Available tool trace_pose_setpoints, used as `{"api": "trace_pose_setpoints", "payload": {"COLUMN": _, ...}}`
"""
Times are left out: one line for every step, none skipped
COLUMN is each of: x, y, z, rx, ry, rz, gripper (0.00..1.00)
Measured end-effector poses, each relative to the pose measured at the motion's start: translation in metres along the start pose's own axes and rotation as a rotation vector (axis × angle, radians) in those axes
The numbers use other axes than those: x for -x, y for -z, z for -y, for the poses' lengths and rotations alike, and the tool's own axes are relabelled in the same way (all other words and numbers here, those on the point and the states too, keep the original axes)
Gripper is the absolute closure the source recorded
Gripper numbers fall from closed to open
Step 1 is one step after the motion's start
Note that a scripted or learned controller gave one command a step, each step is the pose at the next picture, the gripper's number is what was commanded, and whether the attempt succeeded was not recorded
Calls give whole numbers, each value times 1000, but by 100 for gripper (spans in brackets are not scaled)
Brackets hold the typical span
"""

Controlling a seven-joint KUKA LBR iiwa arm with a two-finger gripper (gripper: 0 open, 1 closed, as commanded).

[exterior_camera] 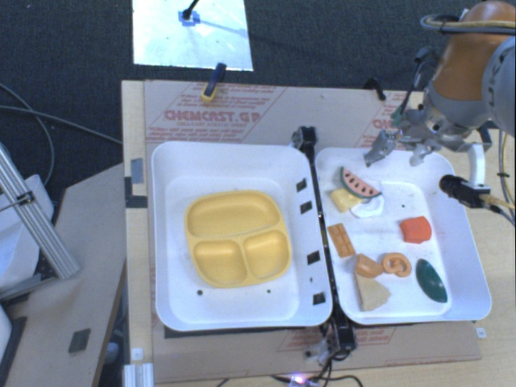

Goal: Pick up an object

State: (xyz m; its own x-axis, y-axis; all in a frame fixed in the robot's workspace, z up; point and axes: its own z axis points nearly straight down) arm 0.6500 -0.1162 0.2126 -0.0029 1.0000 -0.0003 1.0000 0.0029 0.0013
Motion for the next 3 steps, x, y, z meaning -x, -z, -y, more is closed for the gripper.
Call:
{"api": "trace_pose_setpoints", "payload": {"x": 65, "y": -102, "z": 50, "rx": -11, "ry": -9, "rz": 1, "gripper": 0}}
{"api": "trace_pose_setpoints", "payload": {"x": 93, "y": -55, "z": 123, "rx": 0, "ry": -7, "rz": 0, "gripper": 0}}
{"api": "trace_pose_setpoints", "payload": {"x": 90, "y": -61, "z": 81, "rx": 4, "ry": 3, "rz": 1, "gripper": 0}}
